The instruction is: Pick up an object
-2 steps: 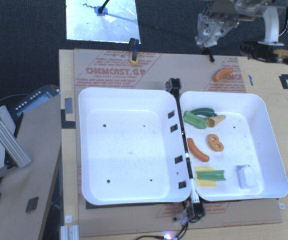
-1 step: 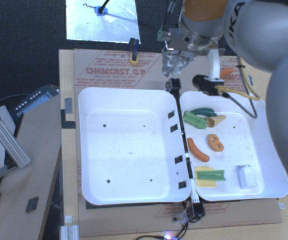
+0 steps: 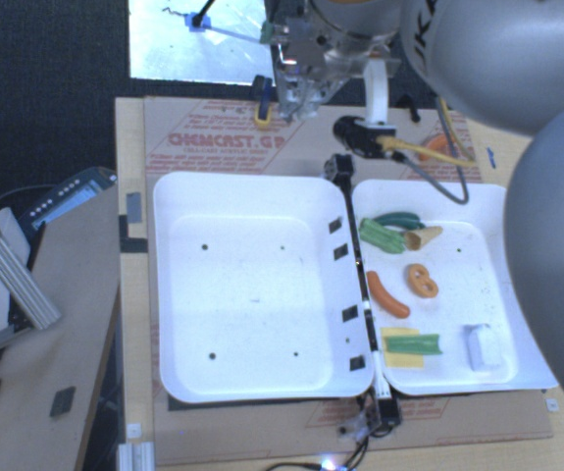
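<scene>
We are viewing the grey two-finger gripper (image 3: 296, 91) hanging above the bench, well beyond the far rim of the shallow white right-hand bin (image 3: 492, 204); whether it is clenched or released, we cannot tell. We are judging the slim orange carrot-shaped toy (image 3: 387, 294), lying near that bin's inner wall, a fair target: its long axis is running diagonally, so we are advising closing across its width at mid-length.

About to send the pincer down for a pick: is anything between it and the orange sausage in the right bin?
Nothing visible blocks it. The pincer is raised beyond the bins' far edge. The orange sausage lies uncovered on the right bin floor, with the pretzel close beside it but apart.
</scene>
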You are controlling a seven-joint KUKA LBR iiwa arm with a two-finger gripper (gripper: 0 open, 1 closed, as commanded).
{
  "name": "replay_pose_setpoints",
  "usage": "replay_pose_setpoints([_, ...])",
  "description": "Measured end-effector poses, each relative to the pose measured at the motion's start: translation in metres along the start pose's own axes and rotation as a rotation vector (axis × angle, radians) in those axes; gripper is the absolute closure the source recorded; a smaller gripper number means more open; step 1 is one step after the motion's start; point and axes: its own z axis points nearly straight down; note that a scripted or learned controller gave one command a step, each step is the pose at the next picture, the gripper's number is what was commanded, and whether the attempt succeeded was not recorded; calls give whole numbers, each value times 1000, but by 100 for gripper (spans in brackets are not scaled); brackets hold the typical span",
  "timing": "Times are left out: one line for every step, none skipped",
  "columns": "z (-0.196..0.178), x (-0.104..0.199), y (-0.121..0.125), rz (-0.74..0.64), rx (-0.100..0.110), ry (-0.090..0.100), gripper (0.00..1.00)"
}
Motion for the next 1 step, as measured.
replay_pose_setpoints([-50, 74, 0, -1, -1, 2, 100])
